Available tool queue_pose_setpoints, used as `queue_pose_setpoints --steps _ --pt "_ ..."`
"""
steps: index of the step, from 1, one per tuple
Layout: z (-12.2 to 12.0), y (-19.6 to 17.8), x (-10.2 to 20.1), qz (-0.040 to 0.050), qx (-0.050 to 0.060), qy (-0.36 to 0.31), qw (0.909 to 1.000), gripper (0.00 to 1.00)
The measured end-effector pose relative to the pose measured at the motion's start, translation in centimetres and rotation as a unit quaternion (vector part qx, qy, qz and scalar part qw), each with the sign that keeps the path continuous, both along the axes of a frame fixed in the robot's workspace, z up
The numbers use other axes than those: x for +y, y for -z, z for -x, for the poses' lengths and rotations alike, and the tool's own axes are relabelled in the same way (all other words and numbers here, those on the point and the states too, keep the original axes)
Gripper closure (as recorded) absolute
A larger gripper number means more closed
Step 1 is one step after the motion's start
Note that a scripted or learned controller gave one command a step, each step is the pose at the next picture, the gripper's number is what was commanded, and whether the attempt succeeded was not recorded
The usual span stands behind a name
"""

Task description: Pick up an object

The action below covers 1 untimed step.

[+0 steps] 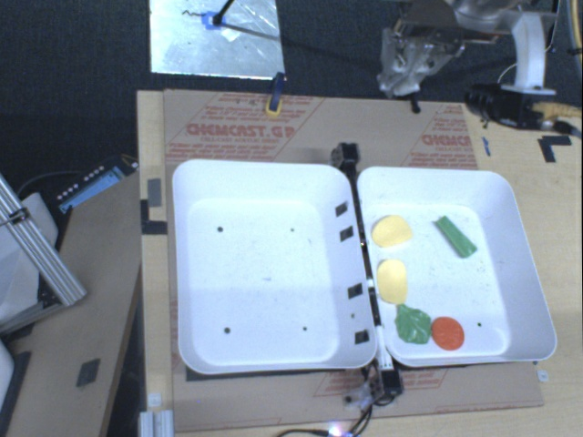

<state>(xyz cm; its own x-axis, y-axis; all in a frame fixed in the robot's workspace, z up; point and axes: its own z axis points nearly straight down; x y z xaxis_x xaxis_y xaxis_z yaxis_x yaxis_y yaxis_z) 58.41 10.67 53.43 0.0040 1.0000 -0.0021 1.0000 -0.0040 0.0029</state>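
- The gripper [405, 80] hangs high over the bench [301, 121], beyond the far rim of the right bin [524, 271] and well apart from everything inside it.
- Whether it is spread or closed cannot be told; the tip is small and blurred. Nothing shows in its grasp.
- The right bin holds five things, all lying flat on its floor.
- A yellow piece [392, 231] lies near the bin's left wall, toward the far side.
- A second yellow piece [393, 280] lies just nearer the camera than the first, also close to the left wall, the two apart by a narrow gap.
- A green lump [413, 324] sits near the bin's front-left corner, just below the second yellow piece.
- A red disc [447, 332] lies just right of the green lump, touching it or nearly so.
- A green bar [455, 236] lies aslant toward the bin's far right part, well apart from the others.
- The left bin [187, 271] adjoins the right bin's left wall; black clips [349, 235] run along the seam between them.
- A yellow clamp [274, 105] sits on the bench beyond the left bin's far rim.
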Motion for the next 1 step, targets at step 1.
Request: queue_pose_setpoints --steps 1 --pt "2.13 -0.1 1.79 -0.0014 0.001 -0.004 1.0 1.0"
